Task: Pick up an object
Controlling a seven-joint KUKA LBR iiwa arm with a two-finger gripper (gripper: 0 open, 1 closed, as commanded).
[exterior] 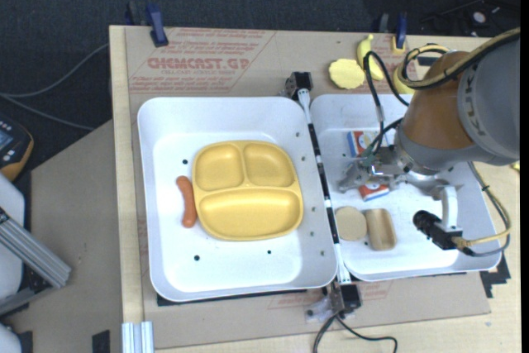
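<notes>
Two white bins sit side by side on the counter [132, 178]. Left bin [157, 128]: a yellow divided plate [246, 190] at centre, an orange sausage [188, 201] just beside the plate's left edge; open floor all round, widest toward the near rim. Right bin [479, 219]: the arm [463, 107] reaches in from the right and covers much of the far half; the jaws [364, 174] hang low near the dividing rims, their state cannot be told. A red-and-white packet [374, 191] lies just beside them, a tan round piece [350, 223] and a brown cylinder [380, 229] nearer the front rim. A yellow toy [347, 73] rests on the counter beyond the right bin.
</notes>
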